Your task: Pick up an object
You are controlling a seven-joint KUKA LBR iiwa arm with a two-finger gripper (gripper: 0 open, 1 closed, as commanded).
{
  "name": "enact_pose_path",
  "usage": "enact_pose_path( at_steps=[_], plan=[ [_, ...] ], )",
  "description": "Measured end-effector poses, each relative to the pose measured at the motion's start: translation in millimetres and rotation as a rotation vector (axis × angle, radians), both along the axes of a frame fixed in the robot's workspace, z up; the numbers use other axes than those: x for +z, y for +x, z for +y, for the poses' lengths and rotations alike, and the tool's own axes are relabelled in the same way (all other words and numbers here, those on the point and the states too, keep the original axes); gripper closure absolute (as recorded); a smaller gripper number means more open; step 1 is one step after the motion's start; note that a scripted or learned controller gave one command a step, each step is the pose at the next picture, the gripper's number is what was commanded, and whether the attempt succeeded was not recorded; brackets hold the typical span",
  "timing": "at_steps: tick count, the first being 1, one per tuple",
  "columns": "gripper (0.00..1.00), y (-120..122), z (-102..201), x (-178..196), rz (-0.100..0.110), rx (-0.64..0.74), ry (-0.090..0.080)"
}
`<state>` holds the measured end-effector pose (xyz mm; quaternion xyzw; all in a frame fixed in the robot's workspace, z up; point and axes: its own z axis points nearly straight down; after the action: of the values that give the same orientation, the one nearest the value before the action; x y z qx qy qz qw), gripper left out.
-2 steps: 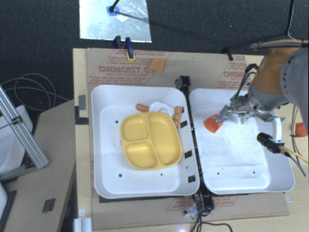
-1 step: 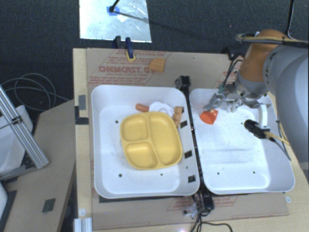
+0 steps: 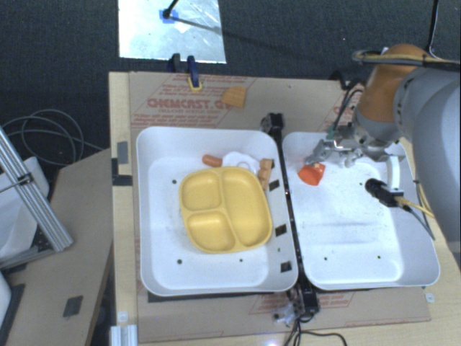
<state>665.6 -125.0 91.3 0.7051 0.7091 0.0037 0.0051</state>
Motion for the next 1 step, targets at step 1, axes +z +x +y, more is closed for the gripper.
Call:
enact_pose_path(
  at_steps=[1],
  plan=[
    [0.00,0.0,0.0,-0.1,0.000,0.000,0.000]
  ],
)
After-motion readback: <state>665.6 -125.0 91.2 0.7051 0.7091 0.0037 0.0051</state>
